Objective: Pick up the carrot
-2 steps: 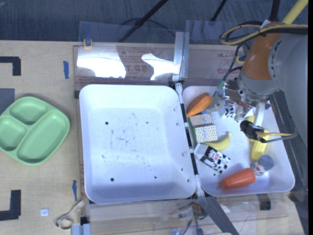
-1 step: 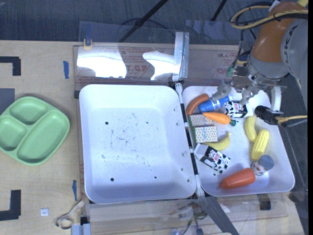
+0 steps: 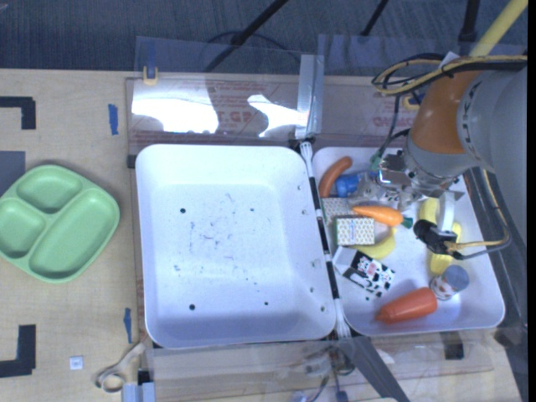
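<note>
Orange and tapered, your carrot (image 3: 378, 214) lies in the right bin (image 3: 486, 304), near its middle, just above a yellow banana (image 3: 381, 245) and beside a checked block (image 3: 354, 230). Your hand (image 3: 400, 193) hangs right over the carrot's upper side; you cannot tell from this angle whether it is spread or pressed together. Look lower and you see a larger red-orange vegetable (image 3: 407, 305). On the counter (image 3: 59, 325) to the left sits a green divided plate (image 3: 55, 222).

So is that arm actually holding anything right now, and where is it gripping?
It cannot be told. The gripper hangs just above the carrot in the right bin, but the wrist hides any contact.
</note>
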